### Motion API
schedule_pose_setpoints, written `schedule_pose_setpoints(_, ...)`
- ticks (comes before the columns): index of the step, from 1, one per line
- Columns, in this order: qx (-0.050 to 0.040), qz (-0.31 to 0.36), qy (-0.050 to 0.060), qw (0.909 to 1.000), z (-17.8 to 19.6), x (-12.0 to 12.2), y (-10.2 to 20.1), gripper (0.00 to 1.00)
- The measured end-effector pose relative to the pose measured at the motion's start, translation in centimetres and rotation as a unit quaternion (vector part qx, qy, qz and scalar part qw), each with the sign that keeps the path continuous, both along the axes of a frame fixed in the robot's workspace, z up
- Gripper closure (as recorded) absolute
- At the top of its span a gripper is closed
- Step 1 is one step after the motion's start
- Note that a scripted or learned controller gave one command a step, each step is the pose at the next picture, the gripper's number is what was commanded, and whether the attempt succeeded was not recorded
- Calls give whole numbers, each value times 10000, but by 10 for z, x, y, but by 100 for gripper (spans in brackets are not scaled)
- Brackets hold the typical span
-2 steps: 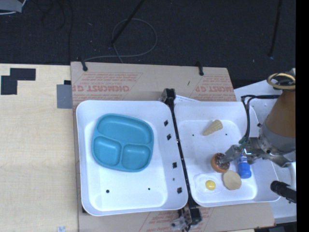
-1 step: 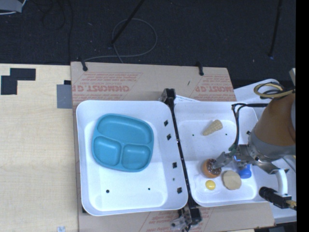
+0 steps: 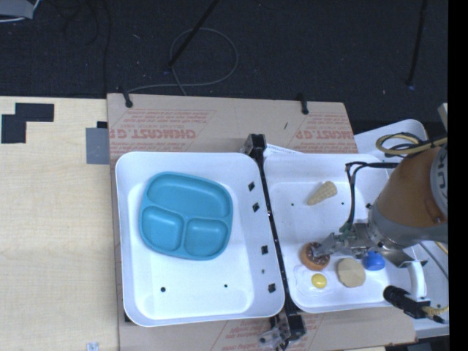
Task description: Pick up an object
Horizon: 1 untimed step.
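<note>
Two white bins sit side by side on the bench. The left bin (image 3: 146,298) holds a blue plate (image 3: 186,216) with three parts, up near its far left corner.

The right bin (image 3: 292,174) holds the small things. A tan cone (image 3: 322,193) lies near the middle of its far half. Along the near edge sit a brown donut (image 3: 315,256), a yellow ball (image 3: 319,281), a tan cookie (image 3: 351,273) and a blue piece (image 3: 374,262). The ball is just beside the donut. The cookie touches the blue piece.

The arm (image 3: 413,196) comes in over the bin's right edge. The gripper (image 3: 344,244) hangs low, between the donut and the blue piece. I cannot tell if it is open or closed. Nothing can be seen held in it.
</note>
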<state>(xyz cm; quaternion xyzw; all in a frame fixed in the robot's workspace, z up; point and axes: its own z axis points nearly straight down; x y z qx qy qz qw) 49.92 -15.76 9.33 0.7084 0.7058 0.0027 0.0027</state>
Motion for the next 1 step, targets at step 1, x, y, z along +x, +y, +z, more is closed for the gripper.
schedule_pose_setpoints(1, 33, -8, -45, 10000, 13, 4, 3, 100)
